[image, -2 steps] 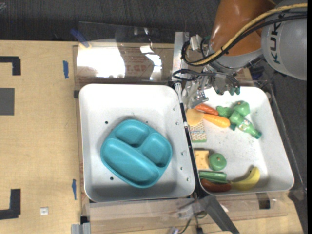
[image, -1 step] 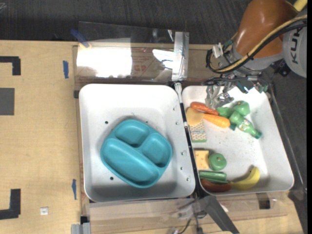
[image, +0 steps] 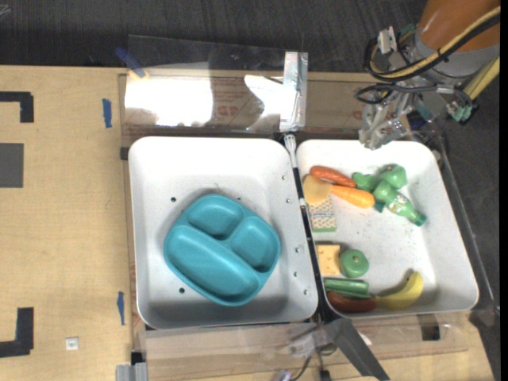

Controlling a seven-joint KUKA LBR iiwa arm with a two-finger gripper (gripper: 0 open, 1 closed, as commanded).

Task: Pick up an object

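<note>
The right bin (image: 444,213) holds several toy foods: an orange carrot (image: 353,196), a red-orange pepper (image: 332,175), green pieces (image: 390,185), a yellow cheese block (image: 328,258), a green round piece (image: 353,263) and a yellow banana (image: 403,290). A tan, patterned piece (image: 320,205) lies at the bin's left wall. My gripper (image: 382,129) hangs above the bin's far rim, up and right of the carrot, with nothing seen between its fingers.
The left bin (image: 151,173) carries a teal divided tray (image: 224,247). A clear plastic sheet (image: 214,94) stands behind the left bin. Cables (image: 413,62) trail from the wrist at the upper right. Cardboard bench surface (image: 55,213) lies to the left.
</note>
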